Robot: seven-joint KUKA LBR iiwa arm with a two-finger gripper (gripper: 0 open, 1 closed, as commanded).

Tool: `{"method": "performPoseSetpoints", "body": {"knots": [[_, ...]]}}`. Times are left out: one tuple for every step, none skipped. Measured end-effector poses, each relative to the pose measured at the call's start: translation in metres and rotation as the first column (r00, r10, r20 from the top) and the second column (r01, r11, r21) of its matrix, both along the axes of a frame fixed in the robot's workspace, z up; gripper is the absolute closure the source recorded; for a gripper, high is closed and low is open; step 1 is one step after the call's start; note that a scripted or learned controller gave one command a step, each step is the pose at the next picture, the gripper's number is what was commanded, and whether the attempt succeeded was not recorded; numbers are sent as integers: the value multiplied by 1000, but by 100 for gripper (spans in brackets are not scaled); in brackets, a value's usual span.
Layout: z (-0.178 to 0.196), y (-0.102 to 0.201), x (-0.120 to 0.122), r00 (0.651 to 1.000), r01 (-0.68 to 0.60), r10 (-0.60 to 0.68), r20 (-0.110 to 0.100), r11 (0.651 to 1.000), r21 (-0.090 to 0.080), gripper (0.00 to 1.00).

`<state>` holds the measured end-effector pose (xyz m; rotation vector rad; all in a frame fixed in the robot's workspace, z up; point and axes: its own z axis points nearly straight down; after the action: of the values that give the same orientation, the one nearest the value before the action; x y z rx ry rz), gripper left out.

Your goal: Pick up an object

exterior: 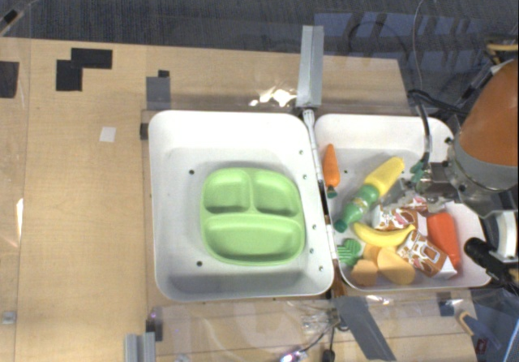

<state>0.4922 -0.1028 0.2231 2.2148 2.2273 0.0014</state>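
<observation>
- Right bin [340,129], near end: orange pieces [383,268], carton [422,252], red block [443,239], crowded together, so a clean pick looked hard.
- Mid: banana [381,234], bottle [373,188], carrot [331,165].
- Gripper [430,183] above the right edge; jaws' state: cannot tell.
- Left bin [174,141] held a green tray [251,214].

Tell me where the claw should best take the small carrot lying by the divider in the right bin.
Probably at the middle of the carrot, coming straight down, with the fingers closing across its narrow width. It lies lengthwise along the divider, apart from the pile of toys, so there is free floor on its right side. The left finger has little room against the bin wall, so a slight offset may help.
</observation>
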Motion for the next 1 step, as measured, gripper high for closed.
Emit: {"method": "performPoseSetpoints", "body": {"knots": [[-110,-3,48,989,150,-150,5,989,0,0]]}}
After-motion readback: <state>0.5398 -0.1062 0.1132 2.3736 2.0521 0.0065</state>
